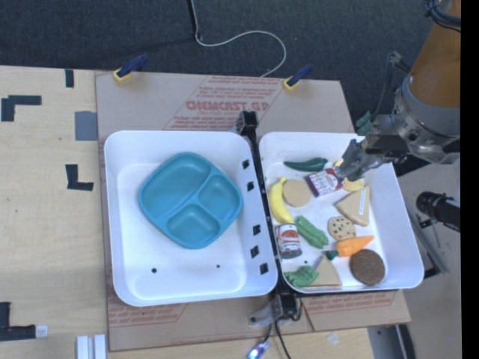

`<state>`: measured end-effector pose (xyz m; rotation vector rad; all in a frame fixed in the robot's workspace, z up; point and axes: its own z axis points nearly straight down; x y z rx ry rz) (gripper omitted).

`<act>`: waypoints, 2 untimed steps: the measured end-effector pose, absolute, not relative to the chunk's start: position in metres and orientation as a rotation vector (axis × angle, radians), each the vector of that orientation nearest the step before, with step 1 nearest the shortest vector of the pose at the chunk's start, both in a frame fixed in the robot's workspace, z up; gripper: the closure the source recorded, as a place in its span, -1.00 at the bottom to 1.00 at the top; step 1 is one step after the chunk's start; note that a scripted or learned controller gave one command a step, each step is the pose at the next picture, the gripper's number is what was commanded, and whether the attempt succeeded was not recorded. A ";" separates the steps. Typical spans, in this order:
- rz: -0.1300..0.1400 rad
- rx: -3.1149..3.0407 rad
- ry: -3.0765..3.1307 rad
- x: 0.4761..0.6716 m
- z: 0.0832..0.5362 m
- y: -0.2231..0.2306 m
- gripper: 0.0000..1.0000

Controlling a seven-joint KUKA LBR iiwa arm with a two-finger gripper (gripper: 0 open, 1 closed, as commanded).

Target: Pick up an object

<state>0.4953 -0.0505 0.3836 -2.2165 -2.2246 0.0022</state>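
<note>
My gripper (pixel 349 167) hangs over the upper right part of the right bin (pixel 400 215), under the grey wrist and orange band. Its tip is right beside a small packet with a red and white label (pixel 322 182); whether it touches the packet is unclear. The same bin holds toy foods: a green chili (pixel 305 164), a banana (pixel 279 200), a round beige bun (pixel 296 193), a pale wedge (pixel 356 205), a chip cookie (pixel 340 226), a green pickle (pixel 311 231), a carrot (pixel 352 245), a small can (pixel 289 241) and a brown patty (pixel 367 266).
The left bin (pixel 127 163) holds a blue divided plate (pixel 191 199). A black divider with clips (pixel 258 200) runs between the bins. A bread slice (pixel 327 275) and a green leaf (pixel 301 277) lie at the right bin's front edge. A cable (pixel 247 40) trails behind the bench.
</note>
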 end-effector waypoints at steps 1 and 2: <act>0.011 -2.206 -2.224 0.482 0.287 0.031 1.00; 0.000 -2.211 -2.229 0.483 0.302 0.082 1.00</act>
